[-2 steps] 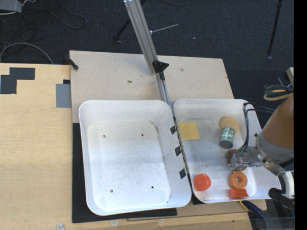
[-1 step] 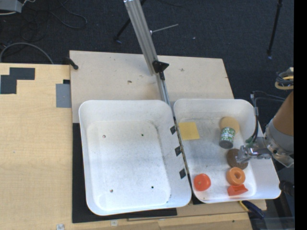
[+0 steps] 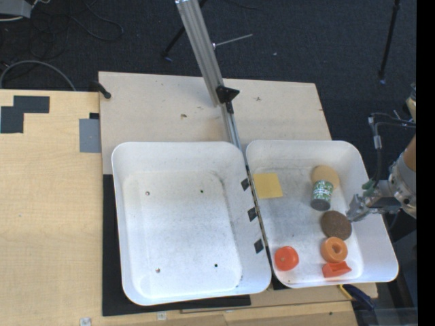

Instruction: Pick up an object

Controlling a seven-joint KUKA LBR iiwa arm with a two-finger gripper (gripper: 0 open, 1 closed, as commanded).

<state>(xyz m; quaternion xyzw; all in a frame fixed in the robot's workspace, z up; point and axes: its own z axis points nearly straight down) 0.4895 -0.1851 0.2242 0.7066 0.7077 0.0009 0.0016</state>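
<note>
The right bin [image 3: 299, 151] holds several objects. A yellow flat square [image 3: 268, 185] lies near its left wall. A tan-and-green cylinder [image 3: 323, 186] lies toward the right, with a dark brown round disc [image 3: 336, 225] below it. An orange ring piece [image 3: 334, 251] and a red-orange knob [image 3: 286, 258] sit near the front. My gripper [image 3: 358, 209] comes in from the right edge, just right of the brown disc and close above the bin's right side. Nothing shows between its fingers.
The left bin [image 3: 136, 161] stands beside the right one, with black clips [image 3: 251, 212] along the shared wall. A slanted aluminium bar [image 3: 204, 53] rises behind the bins. A wooden bench top [image 3: 41, 202] lies to the left.
</note>
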